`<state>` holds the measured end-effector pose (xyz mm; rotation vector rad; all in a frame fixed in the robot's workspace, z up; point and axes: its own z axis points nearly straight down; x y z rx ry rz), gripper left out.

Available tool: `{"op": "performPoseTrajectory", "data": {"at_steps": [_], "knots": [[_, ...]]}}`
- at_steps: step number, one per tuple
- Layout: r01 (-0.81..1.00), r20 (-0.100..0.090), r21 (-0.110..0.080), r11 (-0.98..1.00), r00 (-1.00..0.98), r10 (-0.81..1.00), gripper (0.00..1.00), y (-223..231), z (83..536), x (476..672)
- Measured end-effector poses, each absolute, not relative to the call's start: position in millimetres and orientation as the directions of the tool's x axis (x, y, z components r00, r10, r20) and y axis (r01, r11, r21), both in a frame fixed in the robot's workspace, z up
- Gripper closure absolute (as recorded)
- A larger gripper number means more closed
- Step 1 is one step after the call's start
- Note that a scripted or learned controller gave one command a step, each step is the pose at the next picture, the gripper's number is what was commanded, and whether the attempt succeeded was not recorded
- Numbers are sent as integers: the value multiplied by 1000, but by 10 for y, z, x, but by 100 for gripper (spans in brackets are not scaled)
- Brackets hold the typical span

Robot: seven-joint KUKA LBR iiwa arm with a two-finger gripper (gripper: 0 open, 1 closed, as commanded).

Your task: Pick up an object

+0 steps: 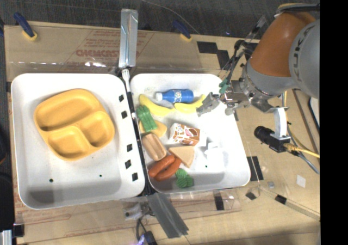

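The right bin [239, 151] holds toy food. A blue bottle [176, 96] lies at the back beside a yellow banana [163, 109]. A green vegetable [144, 118], a hot dog bun [153, 146], a small printed carton [184, 134], a bread slice [184, 155], a red sausage [165, 167], a broccoli piece [185, 179] and a pale clear item [213, 153] lie further forward. My gripper [220, 106] hangs over the bin's back right part, just right of the banana's tip. It is open, with nothing between its fingers.
The left bin [22, 146] holds a yellow divided plate [73, 123]. A metal bar [128, 37] stands at the back between the bins. Blue clamps [26, 26] grip the cardboard at the back. Cables run along the bench right of the bins.
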<state>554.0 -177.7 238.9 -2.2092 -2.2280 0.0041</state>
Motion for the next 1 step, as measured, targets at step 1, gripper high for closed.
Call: {"op": "performPoseTrajectory", "data": {"at_steps": [1], "knots": [[914, -2, -14, -406, 406, 914, 0, -1318, 1008, 6011]]}}
